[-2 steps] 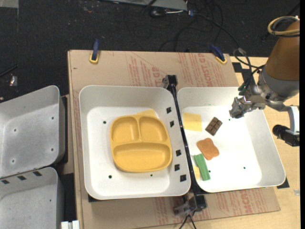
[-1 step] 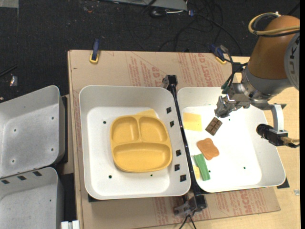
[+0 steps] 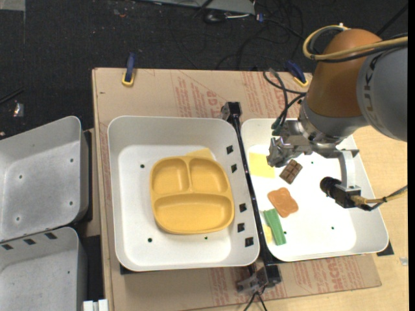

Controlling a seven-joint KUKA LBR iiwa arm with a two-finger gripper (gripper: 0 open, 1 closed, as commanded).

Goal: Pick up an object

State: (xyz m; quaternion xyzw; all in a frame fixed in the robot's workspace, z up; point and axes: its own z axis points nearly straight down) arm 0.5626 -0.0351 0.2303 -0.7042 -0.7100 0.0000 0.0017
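1. Biggest thing going: the arm (image 3: 353, 76), reaching in from the right and hanging over the back-left corner of the right bin (image 3: 324, 235).
2. The left bin (image 3: 130, 238) carries a yellow divided tray (image 3: 192, 195) pretty much dead centre, far from the action.
3. The gripper (image 3: 283, 153) sits low near the right bin's left wall. Honestly can't tell how its jaws stand from this angle.
4. Pickable stuff is all along that left wall: a yellow sheet (image 3: 260, 165) toward the back, a green stick (image 3: 273, 227) toward the front, an orange piece (image 3: 283, 201) between them, and a small brown block (image 3: 291, 171) just beside the gripper.
5. What could go sideways: those pieces are crowded, so I'd guess a drop here nudges the block away or grabs two things. The sheet looks too flat to pinch, and the wall's close enough to clip.
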